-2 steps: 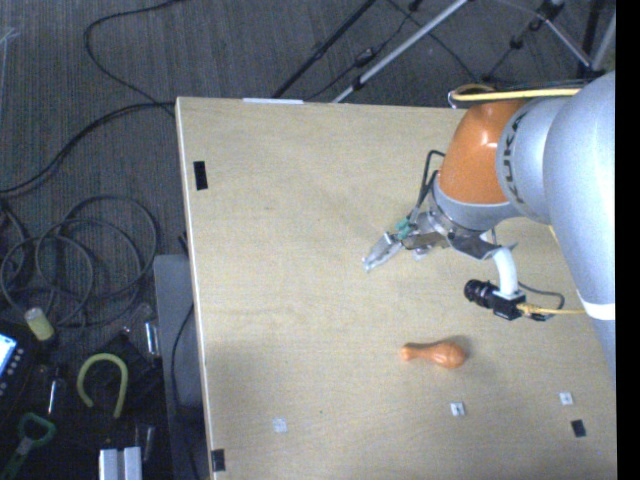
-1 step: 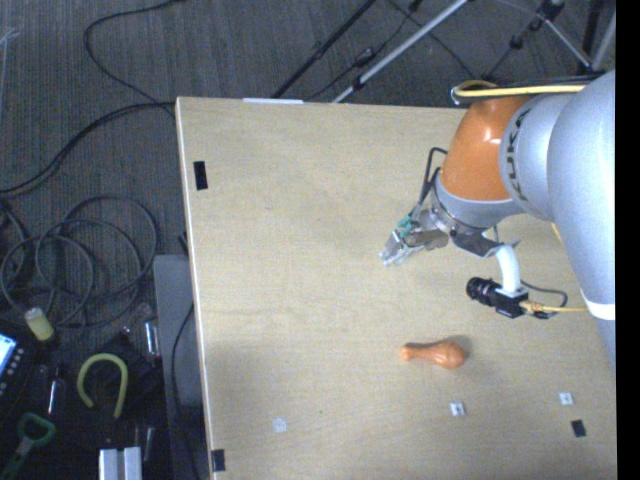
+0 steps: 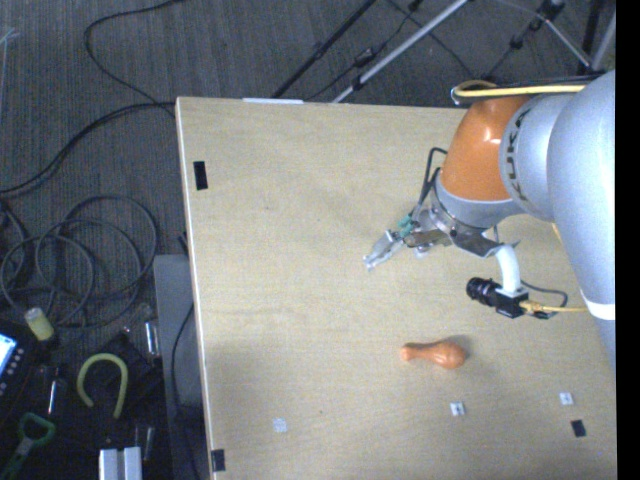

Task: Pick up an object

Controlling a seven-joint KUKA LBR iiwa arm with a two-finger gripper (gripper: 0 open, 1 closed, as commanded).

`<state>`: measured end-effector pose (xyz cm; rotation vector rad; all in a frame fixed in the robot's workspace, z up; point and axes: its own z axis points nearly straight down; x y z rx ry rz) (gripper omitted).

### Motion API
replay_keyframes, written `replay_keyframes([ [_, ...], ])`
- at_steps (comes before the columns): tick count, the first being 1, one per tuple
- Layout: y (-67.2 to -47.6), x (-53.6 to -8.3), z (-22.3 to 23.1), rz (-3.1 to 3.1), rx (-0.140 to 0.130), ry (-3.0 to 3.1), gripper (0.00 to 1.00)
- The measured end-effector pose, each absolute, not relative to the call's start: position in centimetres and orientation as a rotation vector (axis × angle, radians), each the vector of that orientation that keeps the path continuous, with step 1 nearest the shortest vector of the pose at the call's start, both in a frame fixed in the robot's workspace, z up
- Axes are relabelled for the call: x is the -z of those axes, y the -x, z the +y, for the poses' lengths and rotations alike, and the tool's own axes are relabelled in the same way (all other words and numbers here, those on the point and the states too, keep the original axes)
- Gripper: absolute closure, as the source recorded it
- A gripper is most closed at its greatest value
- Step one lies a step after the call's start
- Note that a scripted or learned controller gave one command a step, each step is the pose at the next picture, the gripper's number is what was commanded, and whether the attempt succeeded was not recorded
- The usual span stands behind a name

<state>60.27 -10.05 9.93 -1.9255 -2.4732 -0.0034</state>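
Nothing is picked yet: the gourd (image 3: pixel 435 353) lies on the bench (image 3: pixel 280 298). I see my gripper (image 3: pixel 383 253) well apart from it, holding nothing, and cannot tell its spread.

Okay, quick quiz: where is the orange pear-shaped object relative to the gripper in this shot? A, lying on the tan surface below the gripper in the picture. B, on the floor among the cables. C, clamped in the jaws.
A: the orange pear-shaped object lies on the tan surface, apart from the gripper above it in the picture.

A big tan board (image 3: pixel 300 268) sits on a dark carpet (image 3: pixel 90 58). Black cables (image 3: pixel 75 253) curl on the floor at the left. A green hook (image 3: pixel 100 378) lies near them. Metal poles (image 3: pixel 440 13) cross the top.
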Motion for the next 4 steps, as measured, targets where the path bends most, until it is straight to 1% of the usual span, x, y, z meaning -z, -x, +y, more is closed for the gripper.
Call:
replay_keyframes([
  [1,-60.2,-10.7,-10.0,-2.47,0.005,1.926,1.0],
  [2,-60.2,-10.7,-10.0,-2.47,0.005,1.925,0.0],
  [3,-66.8,-8.4,-13.2,-2.25,-0.006,2.194,0.0],
  [4,-66.8,-14.9,-21.8,-2.115,-0.005,2.326,0.0],
])
